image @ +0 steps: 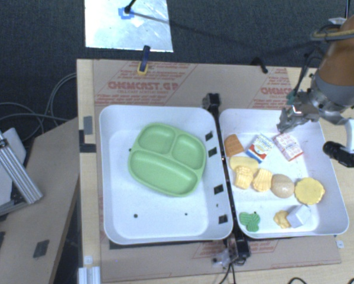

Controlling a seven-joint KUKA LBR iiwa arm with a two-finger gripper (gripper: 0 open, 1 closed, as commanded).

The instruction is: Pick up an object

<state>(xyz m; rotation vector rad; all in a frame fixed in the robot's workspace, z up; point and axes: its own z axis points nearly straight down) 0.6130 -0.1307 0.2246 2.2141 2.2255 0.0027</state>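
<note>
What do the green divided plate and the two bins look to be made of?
Green divided plate: likely molded plastic, matte, with uniform color and soft rounded ridges. Left bin and right bin: probably thin formed plastic, smooth and slightly glossy, with rounded corners and lips.

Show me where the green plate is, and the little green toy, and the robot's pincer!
green plate (166, 159): camera view, on the wide bottom section of the plate.
little green toy (250, 220): camera view, on the toy's middle.
pincer (285, 125): camera view, between the fingertips, over the right bin.
</note>
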